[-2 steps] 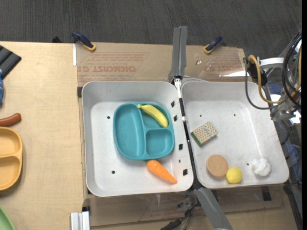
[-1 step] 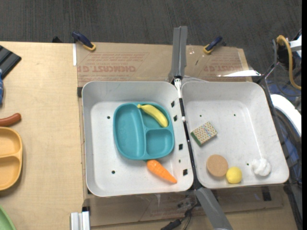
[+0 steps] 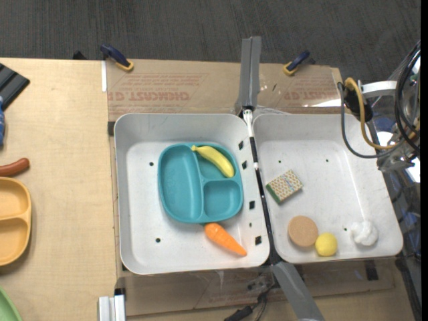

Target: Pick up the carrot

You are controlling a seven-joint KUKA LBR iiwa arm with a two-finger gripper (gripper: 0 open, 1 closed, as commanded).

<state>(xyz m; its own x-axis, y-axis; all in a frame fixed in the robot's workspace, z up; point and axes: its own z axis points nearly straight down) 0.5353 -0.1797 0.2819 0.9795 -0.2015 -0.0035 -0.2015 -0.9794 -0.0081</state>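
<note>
While the arm (image 3: 409, 122) sat at the right edge of the bench, over the right rim of the right bin, its claw could not be made out among the cables, so open or closed: cannot tell.

Bench (image 3: 60, 112): tan top carrying two white bins side by side. Left bin (image 3: 130, 199) held a teal divided plate (image 3: 184, 189) near its centre, and a banana (image 3: 215, 160) lay in the plate's back right compartment. The carrot (image 3: 225, 239) lay on the bin floor near the front right corner, just beside the plate's front edge, tilted with its thin end toward the front right wall.

Right bin (image 3: 321, 146) held a patterned sponge (image 3: 284, 186) near its left wall; along the front edge sat a tan disc (image 3: 303, 231), touching or almost touching a yellow ball (image 3: 326, 244), with a white crumpled lump (image 3: 364, 233) near the front right corner.

Risks, as judged:
- Carrot is close to the plate rim and to the bin's front right walls; a finger could land on the rim or wall and block the closing.
- Round, tapered body may roll or squirt out if gripped off-centre or along its length.
- Arm has to cross the whole right bin and the divider; a low approach could clip the divider or the sponge.
</note>
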